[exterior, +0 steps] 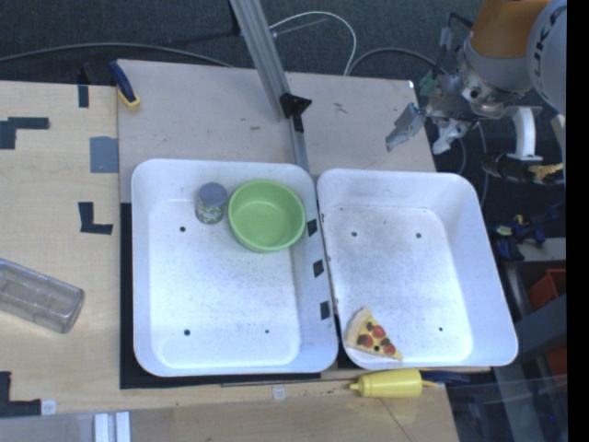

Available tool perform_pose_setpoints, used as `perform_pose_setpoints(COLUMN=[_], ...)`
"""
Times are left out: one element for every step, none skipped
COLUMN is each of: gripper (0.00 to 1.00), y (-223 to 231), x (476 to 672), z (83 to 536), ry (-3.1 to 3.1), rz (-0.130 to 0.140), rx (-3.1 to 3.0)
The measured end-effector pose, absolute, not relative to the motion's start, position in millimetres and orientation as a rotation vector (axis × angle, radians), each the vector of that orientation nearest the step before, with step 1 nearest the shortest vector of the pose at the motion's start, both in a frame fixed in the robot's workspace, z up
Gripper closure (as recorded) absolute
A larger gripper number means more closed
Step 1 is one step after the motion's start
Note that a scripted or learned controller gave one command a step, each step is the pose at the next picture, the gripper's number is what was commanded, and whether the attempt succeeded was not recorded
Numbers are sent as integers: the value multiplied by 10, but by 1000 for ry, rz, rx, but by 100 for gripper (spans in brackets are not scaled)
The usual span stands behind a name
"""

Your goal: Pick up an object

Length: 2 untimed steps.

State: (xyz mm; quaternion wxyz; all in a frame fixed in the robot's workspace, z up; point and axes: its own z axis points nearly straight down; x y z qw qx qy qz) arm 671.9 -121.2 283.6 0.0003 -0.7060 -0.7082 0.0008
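Well below the jaws: pizza slice (372,335) in right bin (479,247) | farther left: green bowl (266,215), small can (211,203) | gripper (425,125): apparently spread apart, holding nothing

Setting: robotics laboratory test cell, with a pale wooden tabletop (230,109) bearing black tape marks (90,217) and carrying two shallow white bins (152,247) side by side. A grey-and-orange industrial arm (515,35) is reaching in at upper right, loose cables (322,26) are trailing over dark carpet, and a metal mounting pole (262,44) is rising behind the bins. Toy props are lying about: a plastic pizza slice (373,334), a yellow bottle (391,384).
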Motion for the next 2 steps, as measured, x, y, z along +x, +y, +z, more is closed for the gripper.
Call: perform_pose_setpoints(gripper=[0, 0], y=[-1214, -1194], x=[6718, 6780], z=[2836, 2215], ry=[-2225, -2222], rz=[3, 9], rx=[-2218, -2215])
